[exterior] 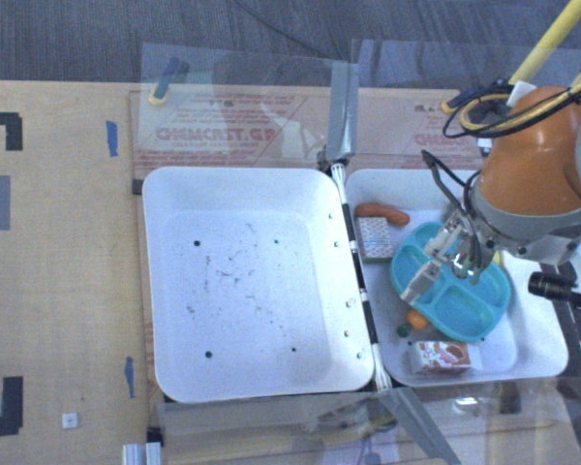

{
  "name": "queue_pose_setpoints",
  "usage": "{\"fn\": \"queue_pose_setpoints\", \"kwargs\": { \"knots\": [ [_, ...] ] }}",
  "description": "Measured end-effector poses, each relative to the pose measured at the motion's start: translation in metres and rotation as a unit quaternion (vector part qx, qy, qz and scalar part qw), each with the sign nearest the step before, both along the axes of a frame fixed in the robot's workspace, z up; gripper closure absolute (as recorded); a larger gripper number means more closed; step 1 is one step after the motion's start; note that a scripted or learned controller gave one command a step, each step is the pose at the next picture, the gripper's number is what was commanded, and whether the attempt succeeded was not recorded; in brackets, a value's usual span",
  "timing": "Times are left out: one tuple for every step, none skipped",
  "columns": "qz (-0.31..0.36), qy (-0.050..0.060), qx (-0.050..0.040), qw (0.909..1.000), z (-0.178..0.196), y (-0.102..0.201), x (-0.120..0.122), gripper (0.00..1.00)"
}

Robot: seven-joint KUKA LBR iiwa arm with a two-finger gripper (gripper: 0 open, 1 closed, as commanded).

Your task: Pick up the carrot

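Risk is concentrated in the right bin (547, 356), as seen from the fixed camera above the desk (58, 260). The gripper (452, 258) hangs over a blue sectioned tray (465, 303), its fingers appearing slightly spread with nothing between them, though the slant makes this uncertain. The carrot (416, 321) is taken to be the small orange piece with a green tip lying against the tray's lower left rim, partly tucked beneath it. A descent from the present position would likely be met by the tray rather than the carrot. An orange sausage-like piece (382, 212) near the bin's top edge could be mistaken for the target. A small packet (442, 356) lies close below.
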State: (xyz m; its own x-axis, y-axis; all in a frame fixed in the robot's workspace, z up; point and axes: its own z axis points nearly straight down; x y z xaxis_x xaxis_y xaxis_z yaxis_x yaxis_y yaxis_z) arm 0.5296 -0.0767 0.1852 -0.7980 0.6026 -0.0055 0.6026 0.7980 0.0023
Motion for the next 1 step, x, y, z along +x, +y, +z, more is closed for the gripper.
{"fn": "queue_pose_setpoints", "kwargs": {
  "knots": [
    [0.083, 0.003, 0.0007, 0.9966, -0.0329, -0.0168, -0.0338, 0.00]
  ]
}}
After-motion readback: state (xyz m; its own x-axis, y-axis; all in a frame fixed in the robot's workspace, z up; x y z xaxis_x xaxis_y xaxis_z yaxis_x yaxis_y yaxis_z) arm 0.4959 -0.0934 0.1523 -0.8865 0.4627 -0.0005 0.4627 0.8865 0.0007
